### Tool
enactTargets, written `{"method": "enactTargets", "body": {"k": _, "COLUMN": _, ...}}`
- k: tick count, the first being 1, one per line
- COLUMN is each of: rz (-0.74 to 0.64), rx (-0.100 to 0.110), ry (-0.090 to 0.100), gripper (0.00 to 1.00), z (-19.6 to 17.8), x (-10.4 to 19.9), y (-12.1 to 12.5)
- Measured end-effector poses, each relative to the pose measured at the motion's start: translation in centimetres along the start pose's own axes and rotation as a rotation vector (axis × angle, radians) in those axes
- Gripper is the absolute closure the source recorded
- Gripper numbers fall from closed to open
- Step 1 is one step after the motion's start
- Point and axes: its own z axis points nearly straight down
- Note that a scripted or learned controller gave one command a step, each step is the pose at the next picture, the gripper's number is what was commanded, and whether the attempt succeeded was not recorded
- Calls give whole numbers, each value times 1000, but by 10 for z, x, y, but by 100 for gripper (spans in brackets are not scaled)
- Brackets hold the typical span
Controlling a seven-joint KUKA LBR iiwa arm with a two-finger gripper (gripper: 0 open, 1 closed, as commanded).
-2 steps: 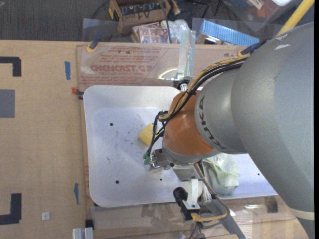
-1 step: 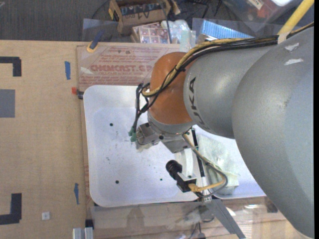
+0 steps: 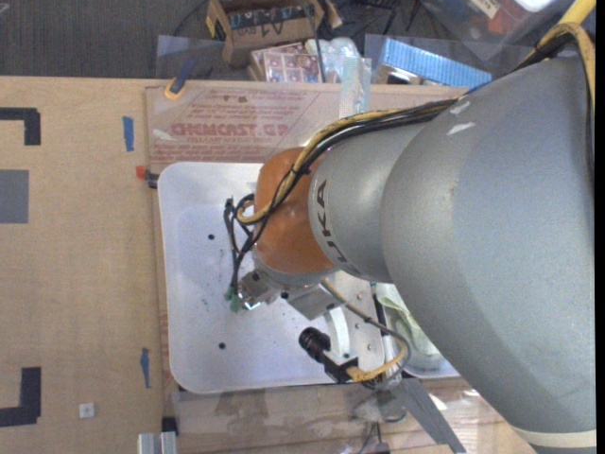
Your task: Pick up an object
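My grey arm with its orange band (image 3: pixel 284 216) reaches in from the right and covers most of the white bin (image 3: pixel 194 253). The gripper (image 3: pixel 248 291) hangs low over the middle of that bin, seen from above, with its metal body and black cables hiding what is under it. A small green bit (image 3: pixel 230 298) shows at the gripper's left edge; I cannot tell whether it is an object or part of the tool. A pale green and white object (image 3: pixel 408 327) lies partly hidden under the arm at the bin's right side.
The bin's bare left part carries a few dark specks (image 3: pixel 210 238). A black cylindrical part (image 3: pixel 315 341) sticks out near the bin's front edge. Cardboard (image 3: pixel 236 126) lies behind the bin, with boxes and clutter (image 3: pixel 284 26) beyond. Wooden bench (image 3: pixel 76 253) spreads to the left.
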Motion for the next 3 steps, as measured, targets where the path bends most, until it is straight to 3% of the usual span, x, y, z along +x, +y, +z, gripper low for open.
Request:
{"method": "enactTargets", "body": {"k": 2, "rz": 10, "rx": -6, "ry": 0, "gripper": 100, "z": -20, "x": -3, "y": 1}}
{"method": "enactTargets", "body": {"k": 3, "rz": -335, "rx": -15, "ry": -6, "gripper": 100, "z": -1, "x": 8, "y": -28}}
